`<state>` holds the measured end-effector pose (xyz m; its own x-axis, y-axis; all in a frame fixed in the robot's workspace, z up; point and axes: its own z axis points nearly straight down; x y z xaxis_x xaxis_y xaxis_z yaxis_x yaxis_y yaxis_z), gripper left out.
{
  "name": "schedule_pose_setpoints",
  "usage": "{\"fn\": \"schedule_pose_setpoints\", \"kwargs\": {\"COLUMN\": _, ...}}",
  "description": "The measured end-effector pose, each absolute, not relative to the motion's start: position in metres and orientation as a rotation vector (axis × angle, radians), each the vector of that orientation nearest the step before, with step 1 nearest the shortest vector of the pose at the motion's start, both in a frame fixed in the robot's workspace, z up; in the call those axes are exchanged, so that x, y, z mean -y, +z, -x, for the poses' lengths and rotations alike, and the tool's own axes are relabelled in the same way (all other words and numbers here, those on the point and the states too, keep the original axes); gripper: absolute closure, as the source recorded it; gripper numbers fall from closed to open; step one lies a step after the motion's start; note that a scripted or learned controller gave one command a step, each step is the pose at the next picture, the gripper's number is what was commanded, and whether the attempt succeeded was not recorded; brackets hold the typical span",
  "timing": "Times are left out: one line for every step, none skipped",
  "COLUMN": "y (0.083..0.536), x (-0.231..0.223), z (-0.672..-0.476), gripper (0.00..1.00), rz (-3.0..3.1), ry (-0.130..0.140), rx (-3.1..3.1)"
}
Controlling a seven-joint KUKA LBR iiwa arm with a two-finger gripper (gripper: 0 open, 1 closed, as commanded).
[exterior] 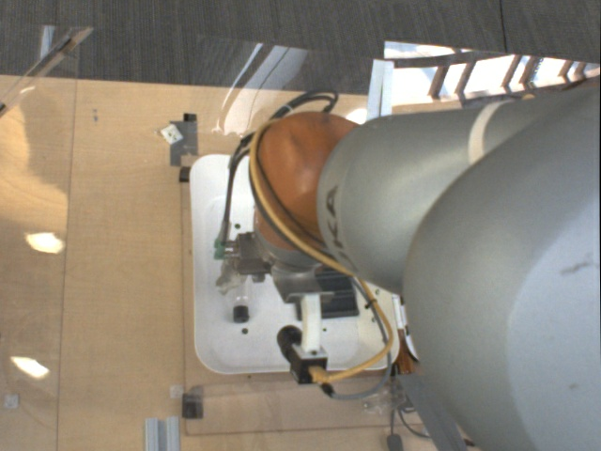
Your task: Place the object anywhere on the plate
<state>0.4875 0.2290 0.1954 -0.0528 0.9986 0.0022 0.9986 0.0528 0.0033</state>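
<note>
- arm, grey link just right of the orange band: dark letters running vertically, partly cut off, look like part of "KUKA"
- no other readable text

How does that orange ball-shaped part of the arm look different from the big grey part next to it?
The orange band is rounded, glossy and warm-coloured; the grey arm casing is pale, matte-looking and much bulkier in this view. The orange band has a yellow cable looped along its lower edge; the grey arm casing carries dark lettering. Both are smooth, curved shells of the same arm above the white bin.
</note>
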Motion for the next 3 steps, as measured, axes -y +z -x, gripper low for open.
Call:
{"fn": "schedule_pose_setpoints", "kwargs": {"y": 0.269, "x": -0.229, "z": -0.488, "gripper": 0.0, "rz": -2.541, "ry": 0.007, "rx": -1.846}}
{"fn": "schedule_pose_setpoints", "kwargs": {"y": 0.386, "x": -0.194, "z": -0.567, "gripper": 0.0, "rz": -2.843, "ry": 0.005, "rx": -1.335}}
{"fn": "schedule_pose_setpoints", "kwargs": {"y": 0.281, "x": -0.233, "z": -0.553, "gripper": 0.0, "rz": -3.005, "ry": 0.0, "rx": -0.919}}
